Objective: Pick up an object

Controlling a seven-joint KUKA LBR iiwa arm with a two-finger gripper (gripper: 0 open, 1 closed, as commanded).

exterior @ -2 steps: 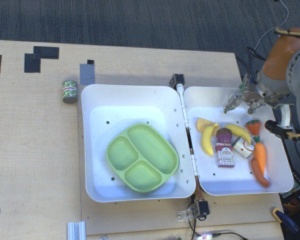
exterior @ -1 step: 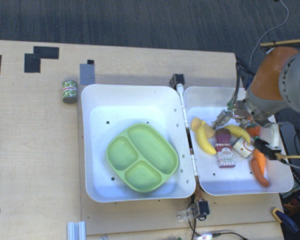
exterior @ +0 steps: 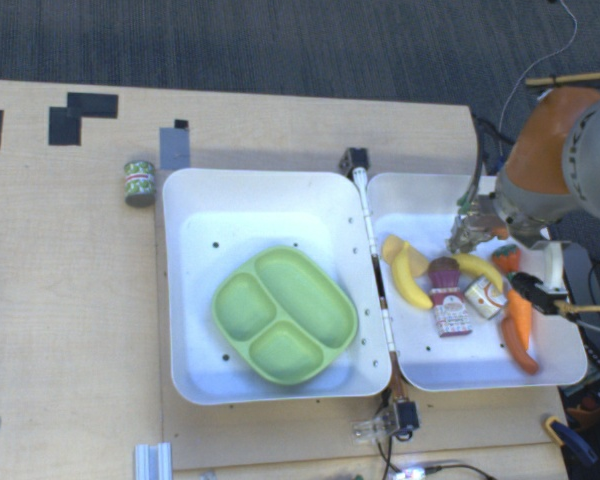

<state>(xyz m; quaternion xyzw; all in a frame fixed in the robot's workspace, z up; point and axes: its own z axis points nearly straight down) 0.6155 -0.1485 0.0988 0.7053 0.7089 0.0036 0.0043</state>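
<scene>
Objects for picking lie heaped in the right bin (exterior: 420,363), and the gripper (exterior: 470,230) hangs over that bin's far right part, just above the pile. From where I stand I cannot tell how the gripper is set, since it is small and dark against the clutter, and nothing shows as held in it. The grey arm (exterior: 590,168) with its orange band (exterior: 545,143) comes in over the right bin's far right corner.

Just near the gripper, towards the bin's near side, a small yellow banana (exterior: 478,265) curves across the heap, with something red and orange (exterior: 507,259) at its right end. Left of the gripper within the bin lies a larger yellow banana (exterior: 408,273), close to the bin's left wall. Between the two bananas sits a dark purple item (exterior: 442,272), and touching it on the near side is a red and white packet (exterior: 452,318). A small white carton (exterior: 485,297) rests beside that packet, and an orange carrot (exterior: 520,333) stretches along the bin's right wall.

Left of the right bin, sharing its wall, is the left bin (exterior: 180,298), which holds a green divided plate (exterior: 283,314) with three compartments. Beyond the left bin's far left corner, a small patterned can (exterior: 138,183) lies on the surface (exterior: 60,298).
</scene>
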